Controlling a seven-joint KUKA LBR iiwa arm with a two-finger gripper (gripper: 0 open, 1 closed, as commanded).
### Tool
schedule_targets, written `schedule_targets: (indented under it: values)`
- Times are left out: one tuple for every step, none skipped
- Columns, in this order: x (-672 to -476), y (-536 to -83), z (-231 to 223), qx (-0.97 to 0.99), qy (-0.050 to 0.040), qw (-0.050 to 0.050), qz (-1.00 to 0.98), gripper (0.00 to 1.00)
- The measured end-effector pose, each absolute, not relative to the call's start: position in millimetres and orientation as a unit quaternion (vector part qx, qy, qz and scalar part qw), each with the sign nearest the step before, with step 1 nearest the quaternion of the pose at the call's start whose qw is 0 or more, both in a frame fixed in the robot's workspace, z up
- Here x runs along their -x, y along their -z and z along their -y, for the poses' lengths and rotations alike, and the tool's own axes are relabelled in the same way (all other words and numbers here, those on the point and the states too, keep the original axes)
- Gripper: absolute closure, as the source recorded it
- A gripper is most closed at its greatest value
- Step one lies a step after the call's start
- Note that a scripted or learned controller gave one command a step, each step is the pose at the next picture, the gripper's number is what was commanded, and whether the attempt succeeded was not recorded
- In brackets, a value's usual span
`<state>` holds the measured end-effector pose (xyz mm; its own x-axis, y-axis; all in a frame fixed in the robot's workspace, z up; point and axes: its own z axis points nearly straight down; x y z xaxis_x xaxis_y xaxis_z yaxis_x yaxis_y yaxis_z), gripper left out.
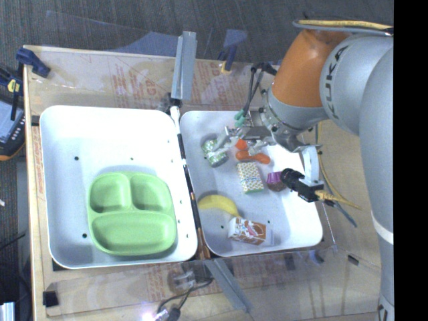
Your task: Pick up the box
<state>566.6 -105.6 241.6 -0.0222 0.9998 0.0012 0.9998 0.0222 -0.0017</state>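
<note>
The box [250, 177], a small patterned carton, lay flat near the middle of the right bin [304, 229], free of any grip. Just above it sat an orange carrot-like piece [254, 156], to its right a small purple thing [275, 178], to its upper left a green-and-silver crumpled wrapper [214, 151], below it a banana [219, 204] and, lower still, a brown-and-white carton [249, 231] on its side. The gripper [249, 134] hung over the upper part of that bin, near the carrot and above the box; how far it stood open could not be told from this angle, and nothing showed in its hold. By my judgement the task was at the approach step, with the pick not yet made: the next move would call for shifting toward the box, lining up over it and descending without catching the carrot or the purple thing beside it. I counted one box, one banana, one carrot, one second carton, two bins, and a single green divided tray [132, 214] in the left bin [67, 132].
</note>
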Motion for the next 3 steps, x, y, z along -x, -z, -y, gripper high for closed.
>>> schedule_targets:
  values:
    - [-600.0, -96, 191, 0.663, 0.0011, -0.003, 0.749, 0.0]
    - [-576.9, -96, 209, 0.619, 0.0016, -0.003, 0.786, 0.0]
    - [-577.9, -108, 210, 0.618, 0.0007, -0.004, 0.787, 1.0]
